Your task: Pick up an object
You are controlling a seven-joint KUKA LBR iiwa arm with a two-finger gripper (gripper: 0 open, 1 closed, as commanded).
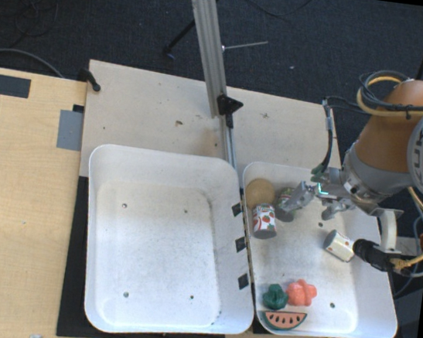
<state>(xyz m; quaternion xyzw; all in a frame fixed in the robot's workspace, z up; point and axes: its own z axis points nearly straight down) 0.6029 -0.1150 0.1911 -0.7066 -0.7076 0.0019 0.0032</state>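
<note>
Pale bench (dark floor beyond)

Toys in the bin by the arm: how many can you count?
5: a brown ball and a red can near the other bin; a green toy, an orange toy and a watermelon slice at the near edge. The gripper may hide more.

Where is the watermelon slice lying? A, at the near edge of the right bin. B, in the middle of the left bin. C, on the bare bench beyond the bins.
A: the watermelon slice lies at the near edge of the right bin, just in front of a green piece and an orange piece.
</note>
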